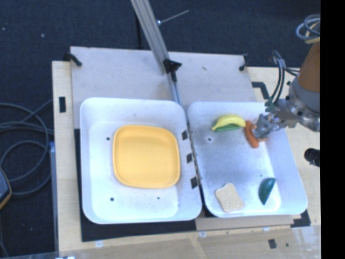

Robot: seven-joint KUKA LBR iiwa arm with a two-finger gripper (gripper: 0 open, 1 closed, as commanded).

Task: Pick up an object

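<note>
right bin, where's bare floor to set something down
Bare floor runs through the right bin middle, between the banana above and the bread slice and green piece below. It is crowded top right, where the gripper meets the carrot.

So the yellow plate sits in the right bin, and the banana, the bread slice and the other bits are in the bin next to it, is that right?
Not quite. The camera view shows the yellow plate in the left bin. The banana, the bread slice and the other bits do share the neighbouring bin, which is the right bin.

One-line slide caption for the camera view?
Gripper at the carrot beside the banana in the right bin.
</note>
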